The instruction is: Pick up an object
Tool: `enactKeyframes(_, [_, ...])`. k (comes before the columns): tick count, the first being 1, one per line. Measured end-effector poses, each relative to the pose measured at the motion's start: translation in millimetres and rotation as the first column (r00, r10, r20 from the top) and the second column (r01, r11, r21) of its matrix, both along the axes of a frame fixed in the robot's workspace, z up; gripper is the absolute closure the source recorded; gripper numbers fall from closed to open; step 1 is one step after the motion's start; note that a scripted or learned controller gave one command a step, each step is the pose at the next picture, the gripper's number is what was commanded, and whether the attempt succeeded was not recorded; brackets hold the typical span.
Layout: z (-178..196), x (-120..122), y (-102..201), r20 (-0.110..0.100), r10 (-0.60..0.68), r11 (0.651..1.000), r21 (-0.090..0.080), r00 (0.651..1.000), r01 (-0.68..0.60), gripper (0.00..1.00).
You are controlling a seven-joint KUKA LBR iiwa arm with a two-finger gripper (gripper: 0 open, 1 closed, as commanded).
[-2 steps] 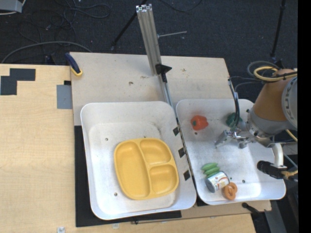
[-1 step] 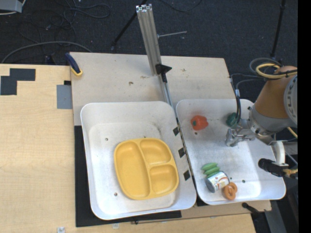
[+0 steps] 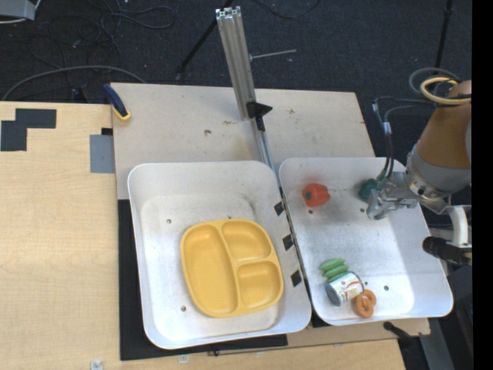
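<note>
Bench with two white bins (image 3: 154,206) | gripper (image 3: 375,206) at right bin's 2 o'clock, grip unclear, beside half-hidden green object (image 3: 367,189) | red object (image 3: 315,195) at 11 o'clock

The arm (image 3: 447,141) runs off the right edge — a dark green object (image 3: 368,189) sits half hidden behind the gripper (image 3: 379,204).

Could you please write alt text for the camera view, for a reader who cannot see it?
The gripper hangs low over the right bin beside a dark green object; a red item, green piece, can and orange item lie there. The left bin holds a yellow tray.
</note>
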State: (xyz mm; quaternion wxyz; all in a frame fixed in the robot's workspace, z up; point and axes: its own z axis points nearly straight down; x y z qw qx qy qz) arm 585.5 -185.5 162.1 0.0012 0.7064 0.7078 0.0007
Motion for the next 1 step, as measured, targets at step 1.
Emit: enactKeyframes(1, [50.2, -0.6, 9.8, -0.001, 0.0, 1.0, 0.0, 1.0, 0.0, 1.0])
